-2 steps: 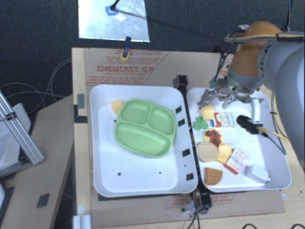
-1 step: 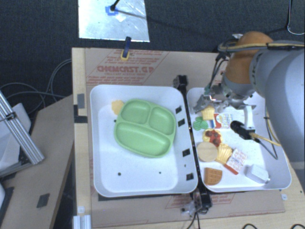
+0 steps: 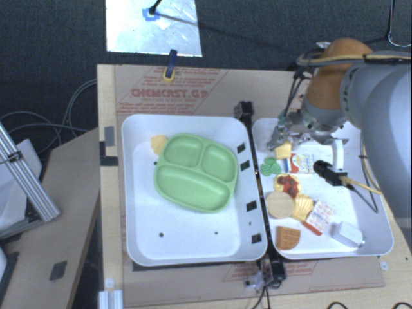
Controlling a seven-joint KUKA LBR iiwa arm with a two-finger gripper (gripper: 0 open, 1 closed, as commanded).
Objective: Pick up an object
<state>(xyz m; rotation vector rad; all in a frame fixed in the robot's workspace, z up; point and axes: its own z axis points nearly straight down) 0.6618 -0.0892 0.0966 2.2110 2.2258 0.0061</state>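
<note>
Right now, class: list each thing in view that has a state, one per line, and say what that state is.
Gripper: low over the right bin's far end, beside a yellow piece.
Green tray: lying flat and upright in the left bin, compartments bare.
Waffle piece: flat in the right bin, near corner.
Round tan disc: lying flat.
</note>
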